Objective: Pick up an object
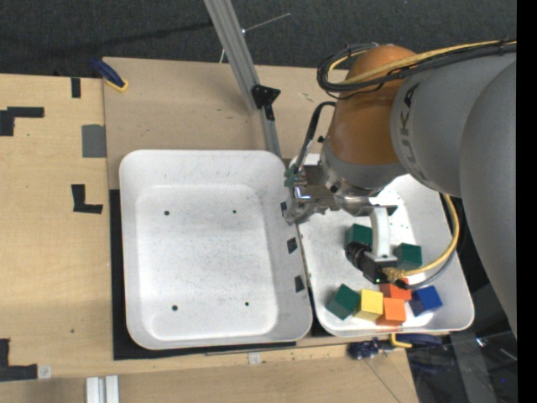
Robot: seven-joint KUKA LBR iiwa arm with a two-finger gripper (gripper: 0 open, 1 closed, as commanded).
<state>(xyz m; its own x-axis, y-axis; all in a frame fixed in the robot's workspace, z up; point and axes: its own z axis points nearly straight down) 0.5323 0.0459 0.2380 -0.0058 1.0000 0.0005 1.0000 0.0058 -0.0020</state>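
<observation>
Blocks [377,302] lie in the right bin [325,265] — left bin [201,250] alongside.

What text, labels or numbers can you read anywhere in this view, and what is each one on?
"KU": pale letters running along the grey arm; the rest of the word is cut off, so the reading is partial.
Coloured blocks in the right bin: no markings that can be read.
Black tape pieces on the bench: plain shapes, not letters.
Nothing else is readable.

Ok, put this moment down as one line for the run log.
arm: over right bin | right bin holds: green block, yellow block, orange block, blue block, near its front rim | grasp: cannot tell
</observation>
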